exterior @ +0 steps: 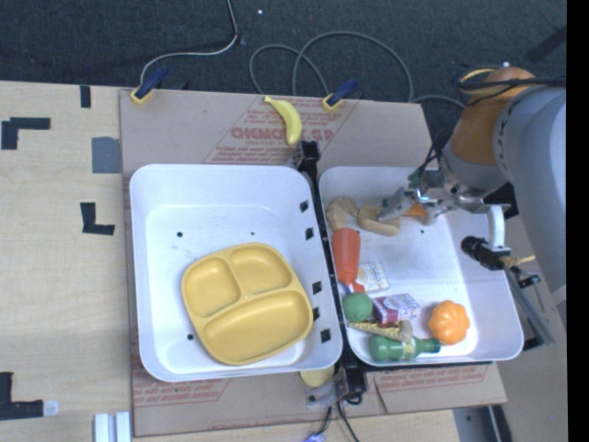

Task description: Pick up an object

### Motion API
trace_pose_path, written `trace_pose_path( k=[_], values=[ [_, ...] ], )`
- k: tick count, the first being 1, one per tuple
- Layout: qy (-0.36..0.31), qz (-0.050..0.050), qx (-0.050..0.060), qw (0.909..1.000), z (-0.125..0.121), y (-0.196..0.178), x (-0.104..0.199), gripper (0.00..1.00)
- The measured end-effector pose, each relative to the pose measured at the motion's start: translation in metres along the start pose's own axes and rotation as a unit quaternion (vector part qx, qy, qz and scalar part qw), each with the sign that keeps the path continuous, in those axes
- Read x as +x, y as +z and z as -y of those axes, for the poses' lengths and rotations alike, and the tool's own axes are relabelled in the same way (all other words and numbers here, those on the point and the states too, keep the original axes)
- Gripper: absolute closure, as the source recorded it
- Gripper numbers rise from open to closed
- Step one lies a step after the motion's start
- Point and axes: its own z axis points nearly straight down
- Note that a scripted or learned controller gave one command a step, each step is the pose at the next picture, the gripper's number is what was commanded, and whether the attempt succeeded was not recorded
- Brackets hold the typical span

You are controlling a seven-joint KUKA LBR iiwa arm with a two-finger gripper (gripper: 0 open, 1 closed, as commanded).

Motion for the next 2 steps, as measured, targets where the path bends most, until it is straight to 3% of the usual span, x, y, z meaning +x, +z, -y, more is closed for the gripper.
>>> trace_pose_path(
  k=[1,2],
  values=[
    [0.001,-0.009,0.008,0.9999,-0.018,0.002,-0.033,0.00],
    [0.003,0.002,0.011,0.9999,-0.023,0.001,0.000,0.00]
  ],
)
